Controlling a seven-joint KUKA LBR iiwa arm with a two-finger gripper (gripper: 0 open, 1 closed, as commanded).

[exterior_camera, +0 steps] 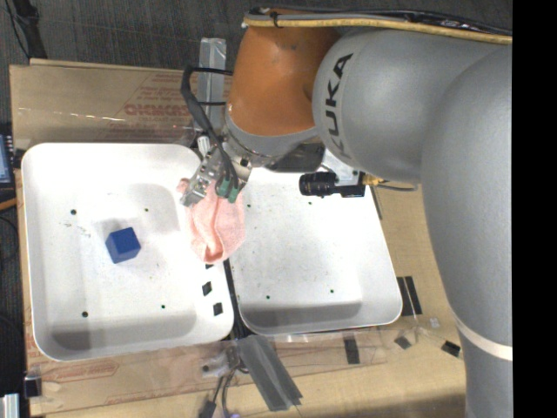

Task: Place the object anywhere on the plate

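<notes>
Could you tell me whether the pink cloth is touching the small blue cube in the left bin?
Apart. The camera view shows bare white bin floor between the pink cloth and the small blue cube.

Overhead, slanted down on bins [52, 233]

Arm [409, 103] cut off at right and top edges; covers right bin's [313, 268] far rim.

Looks like a robotics lab: big grey KUKA arm [409, 103] reaching in from 3 o'clock, two white bins [52, 320] side by side on a cardboard-covered desk [78, 94], tape marks [351, 349] at 5 o'clock, dark carpet [130, 16] at 12.
</notes>
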